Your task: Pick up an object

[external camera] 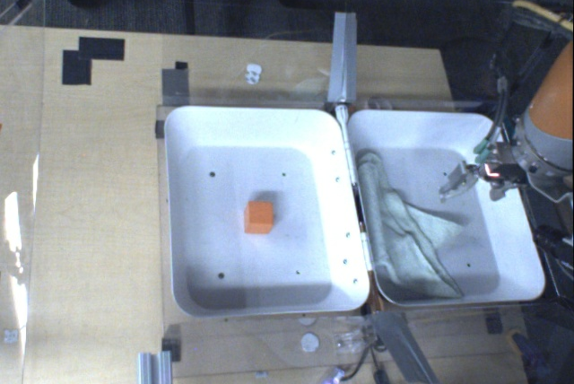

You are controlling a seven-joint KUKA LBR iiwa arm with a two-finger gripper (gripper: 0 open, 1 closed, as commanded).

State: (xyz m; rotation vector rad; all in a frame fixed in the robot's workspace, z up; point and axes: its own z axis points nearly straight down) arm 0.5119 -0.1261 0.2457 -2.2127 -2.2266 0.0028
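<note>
From the camera view above the table, my jaws [459, 179] hang over the right bin [516, 288], near its far right side, above bare white floor just beside the grey cloth [408, 234] that lies crumpled along that bin's left wall. How far open they stand I cannot tell at this size and slant, and I see nothing between them. The other candidate, a small orange cube [259, 217], sits alone near the middle of the left bin [193, 283], well apart from me across the divider. I judge this the approach step: nothing is gripped yet. The cloth is nearest, so my next move calls for shifting left over a raised fold, descending, and closing on fabric and not on bare floor.
</note>
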